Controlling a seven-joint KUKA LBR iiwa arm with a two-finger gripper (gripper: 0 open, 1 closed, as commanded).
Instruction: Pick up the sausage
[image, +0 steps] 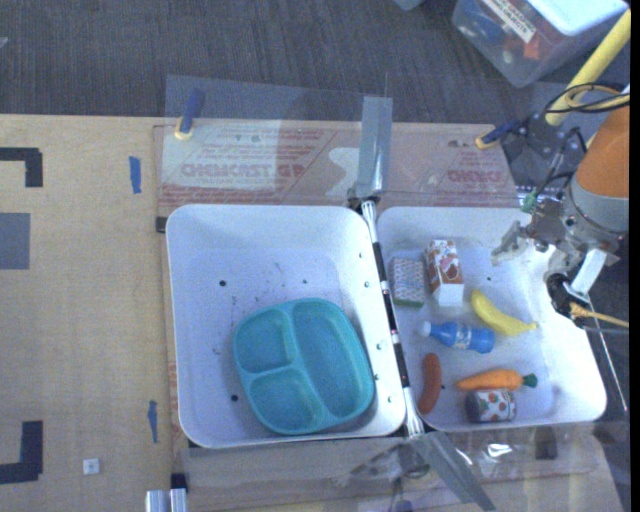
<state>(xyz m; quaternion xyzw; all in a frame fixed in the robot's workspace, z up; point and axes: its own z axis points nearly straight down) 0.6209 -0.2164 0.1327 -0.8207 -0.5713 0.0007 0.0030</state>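
The red-brown sausage lies in the right white bin, and the robot's hand is up near the far right side.

The sausage sits by the bin's left wall, close to the front. Next to it are an orange carrot and a small round can. A blue and white bottle, a yellow banana, a little carton and a green packet lie farther back. The left white bin holds a teal plastic tray with three parts. I cannot tell if the hand is apart or together. Nothing shows between its tips.
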